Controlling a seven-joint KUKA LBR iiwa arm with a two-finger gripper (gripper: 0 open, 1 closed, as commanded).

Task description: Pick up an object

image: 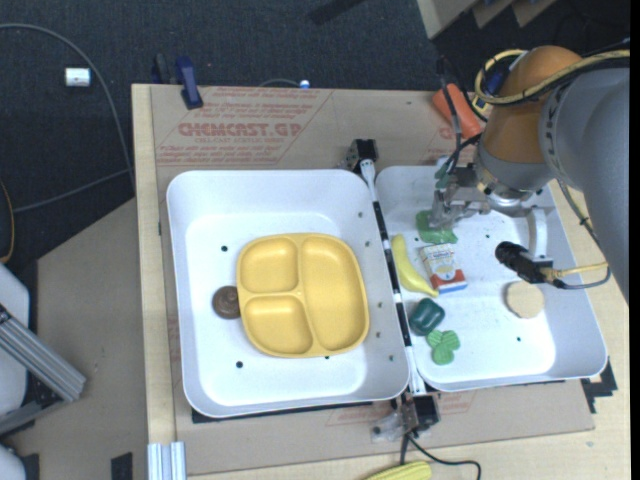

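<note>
Gripper (pixel 443 211) low in right bin (pixel 570 343), fingers' state impossible to tell, just above green object (pixel 436 235); banana (pixel 408 268), packet (pixel 442 265) beside; yellow plate (pixel 301 294) in left bin (pixel 190 218).

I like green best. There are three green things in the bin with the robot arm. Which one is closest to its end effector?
The flat green piece at the far end of the right bin, right under the end effector. The dark green pepper and light green lump sit at the near end.

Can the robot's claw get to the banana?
Probably yes. The claw hangs in the right bin, and the banana lies just beside it along the bin's left wall. Nothing covers the banana. A small packet sits close on its right, so the grip could be tight.
</note>
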